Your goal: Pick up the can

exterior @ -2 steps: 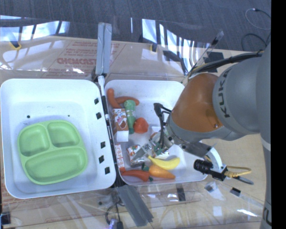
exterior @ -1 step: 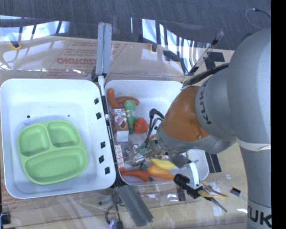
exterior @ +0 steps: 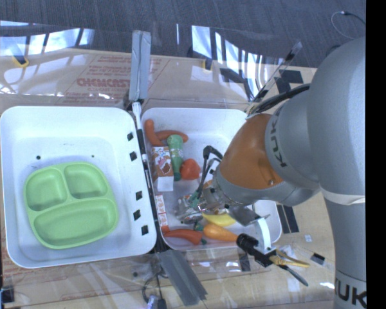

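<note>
Because the orange-banded wrist hangs over it, the gripper [exterior: 203, 197] is mostly hidden low in the right bin [exterior: 199, 116], and whether it is wide or narrow cannot be told. Just at its lower left lies a silvery, crumpled shape, most likely the can [exterior: 188, 206], crowded by a yellow banana [exterior: 219, 221] and an orange carrot [exterior: 222, 233] below it. A good grasp would centre on the metal alone, descend straight, and close only once clear of the fruit. Further left, in the left bin [exterior: 13, 172], sits a green tray [exterior: 71, 205], well apart.
</note>
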Tool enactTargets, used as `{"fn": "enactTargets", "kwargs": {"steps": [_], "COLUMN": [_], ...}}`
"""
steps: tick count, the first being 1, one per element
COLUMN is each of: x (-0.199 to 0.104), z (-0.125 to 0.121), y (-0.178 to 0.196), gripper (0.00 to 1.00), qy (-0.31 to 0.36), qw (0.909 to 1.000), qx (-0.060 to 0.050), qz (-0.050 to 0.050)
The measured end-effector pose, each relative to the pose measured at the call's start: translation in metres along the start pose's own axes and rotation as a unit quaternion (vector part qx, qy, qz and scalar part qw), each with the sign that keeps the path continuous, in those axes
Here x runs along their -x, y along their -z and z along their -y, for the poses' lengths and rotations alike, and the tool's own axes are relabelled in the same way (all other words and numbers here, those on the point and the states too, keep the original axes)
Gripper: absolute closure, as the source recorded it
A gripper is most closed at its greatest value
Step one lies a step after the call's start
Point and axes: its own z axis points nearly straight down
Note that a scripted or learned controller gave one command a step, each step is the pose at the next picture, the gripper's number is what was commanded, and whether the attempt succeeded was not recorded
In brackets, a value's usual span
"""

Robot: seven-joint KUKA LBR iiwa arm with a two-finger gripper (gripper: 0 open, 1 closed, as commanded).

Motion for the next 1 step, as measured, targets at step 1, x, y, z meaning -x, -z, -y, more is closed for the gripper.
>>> {"fn": "enactTargets", "kwargs": {"steps": [1], "x": [-0.0001], "z": [0.0], "y": [0.0], "gripper": [0.0], "qy": [0.0], "qw": [1.0], "qx": [0.0], "qz": [0.0]}}
